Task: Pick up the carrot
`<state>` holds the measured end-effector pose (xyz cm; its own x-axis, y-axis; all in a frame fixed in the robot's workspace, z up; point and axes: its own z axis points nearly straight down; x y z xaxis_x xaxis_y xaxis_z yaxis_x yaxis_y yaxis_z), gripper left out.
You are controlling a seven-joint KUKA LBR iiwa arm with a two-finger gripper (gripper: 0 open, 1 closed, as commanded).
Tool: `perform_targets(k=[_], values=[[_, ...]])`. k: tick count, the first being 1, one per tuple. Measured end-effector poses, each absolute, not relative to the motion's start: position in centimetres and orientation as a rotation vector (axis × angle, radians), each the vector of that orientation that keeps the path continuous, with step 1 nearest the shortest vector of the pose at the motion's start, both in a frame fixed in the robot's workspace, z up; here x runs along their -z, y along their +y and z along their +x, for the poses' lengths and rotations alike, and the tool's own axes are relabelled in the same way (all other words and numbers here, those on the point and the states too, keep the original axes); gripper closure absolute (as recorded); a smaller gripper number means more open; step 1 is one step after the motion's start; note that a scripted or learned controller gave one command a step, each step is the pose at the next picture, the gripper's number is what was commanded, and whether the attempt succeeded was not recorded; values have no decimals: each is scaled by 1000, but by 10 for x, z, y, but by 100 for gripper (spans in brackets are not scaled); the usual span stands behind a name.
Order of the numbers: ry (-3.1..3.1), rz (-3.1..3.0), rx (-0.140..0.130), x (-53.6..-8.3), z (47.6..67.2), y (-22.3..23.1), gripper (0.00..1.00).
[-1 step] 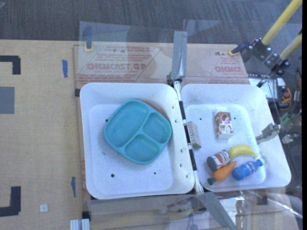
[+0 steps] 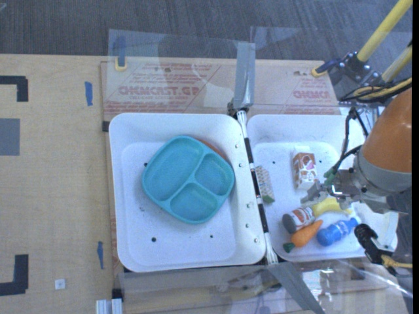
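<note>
My arm comes in from the right, its orange band above the wrist. Two white bins sit side by side: the left bin (image 2: pixel 131 241) lies well off to the left of my claw (image 2: pixel 327 190), and my claw hangs over the right bin (image 2: pixel 278 139).

In the left bin rests a teal divided plate (image 2: pixel 188 178), far to my claw's left.

In the right bin, a small carton (image 2: pixel 304 169) stands just up and left of my claw. A blue bottle (image 2: pixel 337 231) lies below it. A yellow item (image 2: pixel 327 207), possibly a toy banana, sits right beneath my claw. A small bottle with a dark cap (image 2: pixel 298 218) lies below and to the left.

The carrot (image 2: pixel 305 234) lies below and slightly left of my claw, near the bin's front edge, between the dark-capped bottle and the blue bottle. Its long axis runs diagonally, green end toward the lower left.

Claw state: I cannot tell how far it is open; I see nothing held in it.

Judgement: I must travel down-left and align across the carrot's diagonal axis.
</note>
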<state>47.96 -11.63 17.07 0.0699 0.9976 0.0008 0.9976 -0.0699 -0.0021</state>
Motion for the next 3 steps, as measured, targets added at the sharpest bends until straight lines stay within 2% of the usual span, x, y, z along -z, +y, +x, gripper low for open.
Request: perform_targets(k=[1, 2, 3], values=[[-2130, -2317, 10, -88, 482, -99, 0], [-2107, -2341, 5, -87, 481, -178, 0], [-2146, -2297, 1, -110, 543, -196, 0]])
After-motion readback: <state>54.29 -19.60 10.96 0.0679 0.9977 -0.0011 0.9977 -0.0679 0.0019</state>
